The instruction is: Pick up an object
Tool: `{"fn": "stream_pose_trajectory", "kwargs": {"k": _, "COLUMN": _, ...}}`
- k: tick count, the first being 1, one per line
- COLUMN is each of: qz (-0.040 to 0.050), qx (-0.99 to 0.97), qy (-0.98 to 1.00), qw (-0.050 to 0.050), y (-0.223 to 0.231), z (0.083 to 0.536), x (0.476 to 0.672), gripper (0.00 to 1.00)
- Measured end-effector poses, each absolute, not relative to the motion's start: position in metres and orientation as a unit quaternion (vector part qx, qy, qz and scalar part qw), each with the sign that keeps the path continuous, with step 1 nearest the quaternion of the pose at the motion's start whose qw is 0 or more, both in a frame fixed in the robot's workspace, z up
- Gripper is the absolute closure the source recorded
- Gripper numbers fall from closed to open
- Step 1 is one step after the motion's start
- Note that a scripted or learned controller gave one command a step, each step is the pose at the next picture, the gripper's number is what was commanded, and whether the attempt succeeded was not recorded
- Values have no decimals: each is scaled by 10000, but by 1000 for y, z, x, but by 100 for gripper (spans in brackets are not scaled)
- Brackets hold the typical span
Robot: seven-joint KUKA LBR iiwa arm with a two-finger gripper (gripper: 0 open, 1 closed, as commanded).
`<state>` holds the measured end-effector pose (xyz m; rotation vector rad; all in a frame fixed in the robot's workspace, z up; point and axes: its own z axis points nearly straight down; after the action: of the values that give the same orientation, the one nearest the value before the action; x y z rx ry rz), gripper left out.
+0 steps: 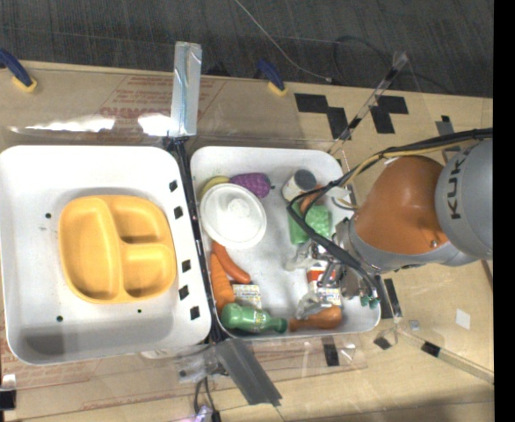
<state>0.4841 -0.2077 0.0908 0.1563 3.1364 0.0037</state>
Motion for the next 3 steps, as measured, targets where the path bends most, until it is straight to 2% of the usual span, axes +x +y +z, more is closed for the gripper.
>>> {"fn": "stream_pose_trajectory", "kwargs": {"k": 1, "qz": 17, "qx": 836, "qy": 9965, "qw": -27, "y": -195, "z": 90, "x": 485, "gripper": 0}}
{"fn": "stream_pose_trajectory", "kwargs": {"k": 2, "qz": 21, "qx": 799, "qy": 9968, "qw": -31, "y": -193, "z": 98, "x": 486, "gripper": 100}}
{"fn": "stream_pose_trajectory", "kwargs": {"k": 3, "qz": 18, "qx": 208, "qy": 9998, "qw": -29, "y": -89, "z": 89, "x": 500, "gripper": 100}}
